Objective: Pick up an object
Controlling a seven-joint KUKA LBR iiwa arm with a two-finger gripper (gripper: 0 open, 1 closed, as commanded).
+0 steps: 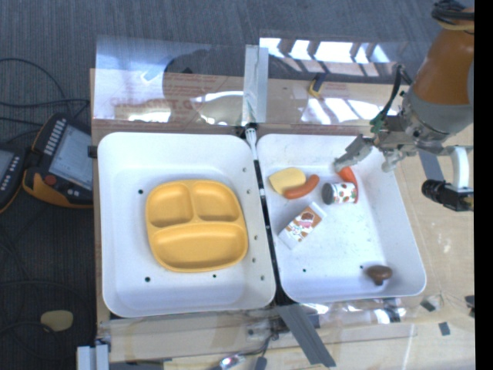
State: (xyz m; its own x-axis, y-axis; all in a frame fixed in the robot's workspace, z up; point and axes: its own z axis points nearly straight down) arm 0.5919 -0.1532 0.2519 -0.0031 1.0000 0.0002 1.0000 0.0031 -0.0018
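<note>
My gripper (367, 160) hangs over the far right part of the right bin (400, 230), open, its two grey fingers spread wide with nothing between them. Just below its left finger (346, 157) lies a small orange carrot-like piece (349, 175), touching a small can (340, 193) with a red and white label. To the left lie a yellow wedge (286, 179) and an orange-red sausage (301, 186), side by side. A white and red packet (301, 226) rests near the bin's middle. A brown lump (377, 273) sits at the near right corner.
The left bin (123, 206) holds a yellow divided tray (196, 224). A raised rim (260, 206) separates the two bins. A handheld control pendant (58, 160) with cables lies on the floor at the left. The arm's orange band (451, 64) rises at the upper right.
</note>
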